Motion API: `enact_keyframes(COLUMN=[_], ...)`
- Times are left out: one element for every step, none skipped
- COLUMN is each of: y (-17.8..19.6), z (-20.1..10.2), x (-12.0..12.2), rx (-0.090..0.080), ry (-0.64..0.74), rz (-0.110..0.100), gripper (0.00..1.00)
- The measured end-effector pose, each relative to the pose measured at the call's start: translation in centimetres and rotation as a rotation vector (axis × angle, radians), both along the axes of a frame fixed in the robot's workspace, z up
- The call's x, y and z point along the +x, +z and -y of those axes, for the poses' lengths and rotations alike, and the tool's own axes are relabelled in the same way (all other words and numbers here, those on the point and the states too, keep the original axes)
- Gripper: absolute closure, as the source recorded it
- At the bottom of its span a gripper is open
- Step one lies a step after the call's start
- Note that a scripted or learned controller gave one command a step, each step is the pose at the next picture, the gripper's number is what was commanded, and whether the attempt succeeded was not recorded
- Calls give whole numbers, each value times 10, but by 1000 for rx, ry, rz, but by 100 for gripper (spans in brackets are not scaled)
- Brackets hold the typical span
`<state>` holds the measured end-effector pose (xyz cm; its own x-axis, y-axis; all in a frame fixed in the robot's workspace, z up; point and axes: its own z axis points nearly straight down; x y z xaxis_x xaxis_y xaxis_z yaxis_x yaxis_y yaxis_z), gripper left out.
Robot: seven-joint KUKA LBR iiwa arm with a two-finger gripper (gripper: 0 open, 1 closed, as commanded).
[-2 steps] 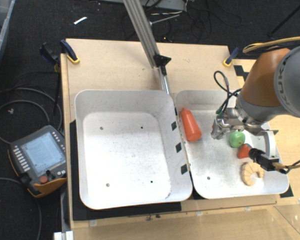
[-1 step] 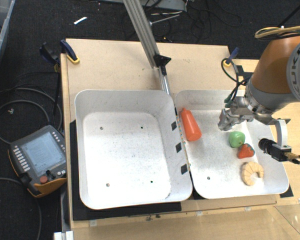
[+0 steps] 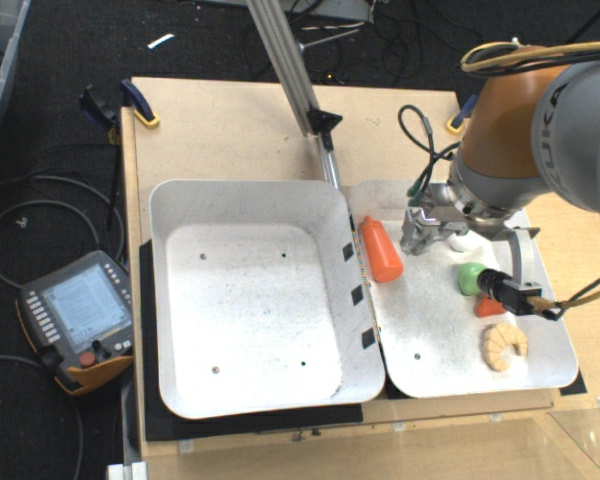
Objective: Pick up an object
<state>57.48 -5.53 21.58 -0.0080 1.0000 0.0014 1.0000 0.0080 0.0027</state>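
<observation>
The right bin [image 3: 435,368] holds an orange carrot-shaped piece [image 3: 382,251] near its left wall, a green round piece [image 3: 470,277], a small red piece [image 3: 491,307] and a tan croissant-shaped piece [image 3: 504,346]. My gripper [image 3: 420,236] hangs over the upper middle of this bin, just right of the orange piece and left of the green one. Its metal fingers point down, and I see nothing between them. The arm's wrist covers the bin's upper right part.
The left bin [image 3: 180,268] lies beside the right one. A metal pole [image 3: 290,63] slants from the top down to the bins' shared edge. A teach pendant [image 3: 75,313] sits on the floor at left. Cables loop around the wrist.
</observation>
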Motion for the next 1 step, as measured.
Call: enact_keyframes(y=[10], z=[-44], x=[12], rx=[0], ry=[-1], rz=[0], gripper=[100])
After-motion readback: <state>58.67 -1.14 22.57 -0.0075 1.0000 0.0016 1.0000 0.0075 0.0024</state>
